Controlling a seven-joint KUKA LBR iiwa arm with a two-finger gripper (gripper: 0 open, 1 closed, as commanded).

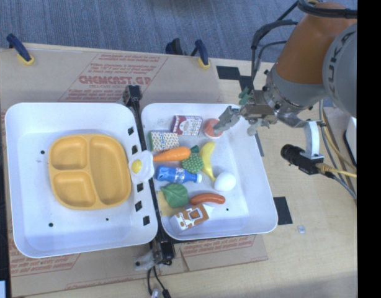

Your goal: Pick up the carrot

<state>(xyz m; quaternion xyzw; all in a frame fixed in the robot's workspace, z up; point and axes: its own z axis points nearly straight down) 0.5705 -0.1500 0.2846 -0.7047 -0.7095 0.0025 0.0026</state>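
The carrot (172, 154) is orange with a green tip. It lies on its side in the upper-left part of the right bin (255, 185), between a green patterned box (164, 140) and a blue bottle (177, 176). My gripper (239, 121) hangs over the bin's upper-right corner, up and to the right of the carrot and well apart from it. Its fingers (226, 118) are open with nothing between them. A small red round item (211, 128) sits just left of the near finger.
Crowded around the carrot are a green leafy piece (192, 162), a yellow banana (207, 157), a white egg (225, 181), a sausage (207, 198), a green pepper (174, 195), a brown carton (192, 216) and a red-and-white box (187, 125). The left bin (23, 129) holds a yellow compartment tray (90, 169).
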